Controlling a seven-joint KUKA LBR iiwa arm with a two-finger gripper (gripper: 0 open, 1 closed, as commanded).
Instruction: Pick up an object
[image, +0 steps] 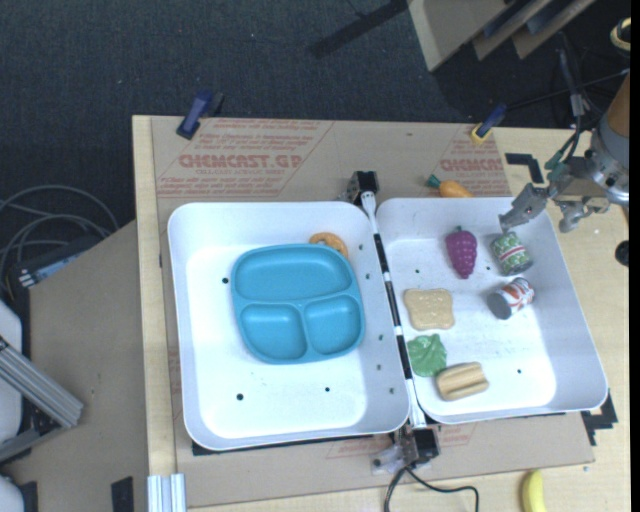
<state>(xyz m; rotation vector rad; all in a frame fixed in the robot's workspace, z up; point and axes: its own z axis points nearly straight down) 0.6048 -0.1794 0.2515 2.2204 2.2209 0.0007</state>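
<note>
Bins are set side by side on the bench: the left bin (200, 330) is occupied by a blue divided plate (297, 301) with a small pretzel (328, 241) at its far edge. The right bin (560, 330) is strewn with a bread slice (429, 308), purple grapes (461, 250), a hot-dog bun (461, 380), a lettuce leaf (427, 353) and two cans (510, 251). The gripper (548, 203) is seen spread open, nothing held, above the far right corner.

Cardboard-covered bench (250, 160): two white bins (200, 400) seated centrally; carrot (452, 187) lodged behind bins; banana (532, 492) before them.
</note>
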